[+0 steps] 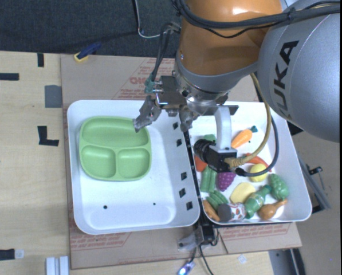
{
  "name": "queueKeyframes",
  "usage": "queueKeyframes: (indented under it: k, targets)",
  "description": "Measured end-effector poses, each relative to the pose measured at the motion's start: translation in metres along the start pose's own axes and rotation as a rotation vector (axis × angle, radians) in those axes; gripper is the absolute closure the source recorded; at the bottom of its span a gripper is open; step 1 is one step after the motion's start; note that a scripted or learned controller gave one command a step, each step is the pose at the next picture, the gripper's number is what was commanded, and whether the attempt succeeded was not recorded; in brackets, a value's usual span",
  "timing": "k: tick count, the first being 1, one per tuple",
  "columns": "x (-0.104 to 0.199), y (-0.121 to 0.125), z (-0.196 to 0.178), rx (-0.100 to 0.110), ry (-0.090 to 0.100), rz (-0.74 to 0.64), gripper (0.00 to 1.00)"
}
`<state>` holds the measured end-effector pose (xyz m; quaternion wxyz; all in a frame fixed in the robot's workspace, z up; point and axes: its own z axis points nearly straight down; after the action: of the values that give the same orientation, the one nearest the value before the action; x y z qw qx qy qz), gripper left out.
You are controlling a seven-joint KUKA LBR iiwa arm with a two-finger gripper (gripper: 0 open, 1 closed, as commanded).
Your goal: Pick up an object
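Two white bins (125, 216) are seen on the desk; the open claw (162, 118), holding nothing, is positioned above the green tray (114, 149).

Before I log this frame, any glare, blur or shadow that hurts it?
Camera view: bright glare streaks on the arm's orange band; the close arm looks soft; the gripper casts mild shadow near the green divided plate; toy food in the right bin is sharp enough.
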<state>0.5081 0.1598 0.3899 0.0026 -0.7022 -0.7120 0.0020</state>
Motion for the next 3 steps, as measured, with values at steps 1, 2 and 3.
queueKeyframes:
  k: [1, 2, 3]
  targets:
    - [0.076, 0.035, 0.117, 0.005, -0.004, 0.006, 0.00]
    - [0.070, 0.040, 0.305, -0.007, -0.006, 0.014, 0.00]
    - [0.074, 0.000, 0.299, -0.039, 0.005, 0.011, 0.00]
